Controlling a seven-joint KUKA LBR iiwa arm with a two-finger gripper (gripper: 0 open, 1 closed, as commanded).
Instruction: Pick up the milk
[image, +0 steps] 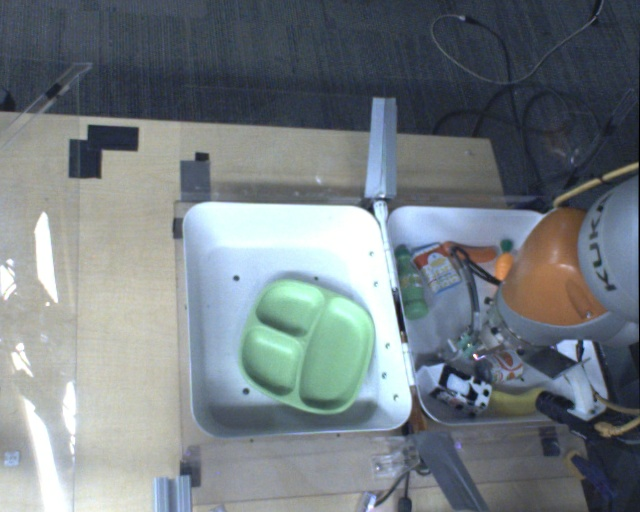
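Note:
A small carton with black-and-white patches, which I take for the milk (461, 389), lies at the front of the right bin (425, 225), near its left wall. My gripper (479, 352) hangs just above and slightly behind the carton, under the orange band of the arm (553, 272). From this camera view I cannot say whether it touches the carton. The wrist hides the middle of the bin.
The left bin (215, 300) holds a green divided plate (307, 345). In the right bin a green bottle (410, 281) lies along the left wall, an orange-and-white carton (437, 268) and an orange item (487, 257) sit at the back, and a yellow banana (514, 402) lies beside the milk.

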